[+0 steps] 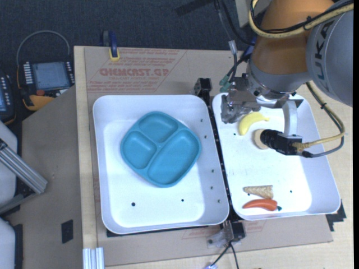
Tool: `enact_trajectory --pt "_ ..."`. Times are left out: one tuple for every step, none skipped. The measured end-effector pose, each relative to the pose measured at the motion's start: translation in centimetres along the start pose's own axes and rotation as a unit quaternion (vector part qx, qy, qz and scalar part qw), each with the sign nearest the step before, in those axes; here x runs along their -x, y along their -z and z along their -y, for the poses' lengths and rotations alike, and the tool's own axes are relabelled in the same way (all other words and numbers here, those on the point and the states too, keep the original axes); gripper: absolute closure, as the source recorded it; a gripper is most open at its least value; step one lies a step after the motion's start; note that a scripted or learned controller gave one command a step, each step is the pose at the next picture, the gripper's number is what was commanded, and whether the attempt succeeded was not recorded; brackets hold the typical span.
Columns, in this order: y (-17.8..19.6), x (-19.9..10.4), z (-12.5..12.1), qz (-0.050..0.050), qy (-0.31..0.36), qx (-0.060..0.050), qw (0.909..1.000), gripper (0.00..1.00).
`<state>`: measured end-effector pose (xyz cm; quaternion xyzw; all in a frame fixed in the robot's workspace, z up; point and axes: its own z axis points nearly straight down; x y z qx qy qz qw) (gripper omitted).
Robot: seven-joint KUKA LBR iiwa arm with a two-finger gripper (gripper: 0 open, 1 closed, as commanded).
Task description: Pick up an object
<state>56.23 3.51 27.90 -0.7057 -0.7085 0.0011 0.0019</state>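
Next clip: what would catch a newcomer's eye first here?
The big grey arm with its orange band looms over the right bin, its tool low beside a yellow banana. Next, the blue divided plate sits alone in the middle of the left bin. Near the right bin's front edge lie a red pepper and a tan wedge.

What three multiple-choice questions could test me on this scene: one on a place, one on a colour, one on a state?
1. Where does the divided plate lie?
A. left bin
B. right bin
C. on the cardboard

2. What colour is the banana below the gripper?
A. green
B. yellow
C. purple

3. How does the red pepper lie?
A. flat on the right bin floor
B. stacked on the plate
C. standing on end

Answers: A, it sits in the left bin; B, it is plainly yellow; A, it lies flat near the front rim.
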Motion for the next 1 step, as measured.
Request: enact_trajectory --pt "-1.88 -4.01 3.38 0.000 0.000 -0.001 1.0000 1.00"
